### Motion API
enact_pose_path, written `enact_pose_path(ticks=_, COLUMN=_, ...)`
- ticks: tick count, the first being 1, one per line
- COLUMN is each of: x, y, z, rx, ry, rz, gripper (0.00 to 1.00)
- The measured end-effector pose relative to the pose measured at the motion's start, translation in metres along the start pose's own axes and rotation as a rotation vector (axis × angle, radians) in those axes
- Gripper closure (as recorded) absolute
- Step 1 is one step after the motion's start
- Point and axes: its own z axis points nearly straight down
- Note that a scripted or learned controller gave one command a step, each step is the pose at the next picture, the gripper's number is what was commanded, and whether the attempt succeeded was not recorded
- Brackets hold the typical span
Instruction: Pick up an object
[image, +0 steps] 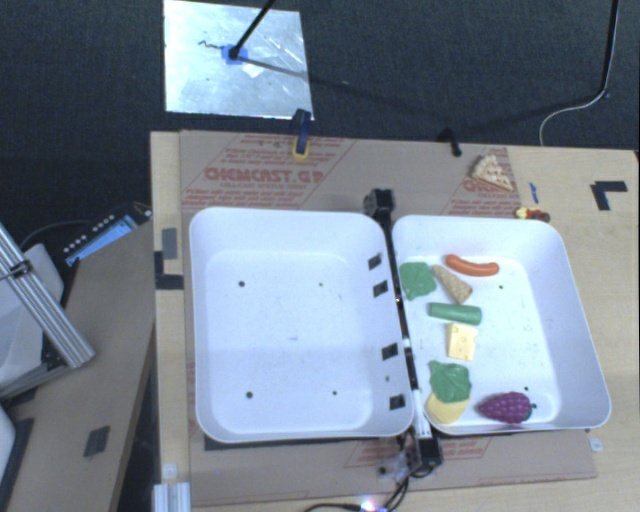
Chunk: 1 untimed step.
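Purple grapes (505, 406) in right bin (575, 300)

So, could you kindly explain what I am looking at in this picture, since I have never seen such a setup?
One fixed camera looks down at a slant on a bench where a robot arm practises picking things up. Two shallow white bins sit side by side. The right bin holds toy food: a sausage, green leaves, a wedge, a green stick, a cheese block, another green leaf on a yellow piece, and purple grapes. The left bin is beside it. A pizza slice lies on the bench behind.
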Motion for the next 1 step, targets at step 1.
enact_pose_path(ticks=1, x=0.0, y=0.0, z=0.0, rx=0.0, ry=0.0, rz=0.0, gripper=1.0)
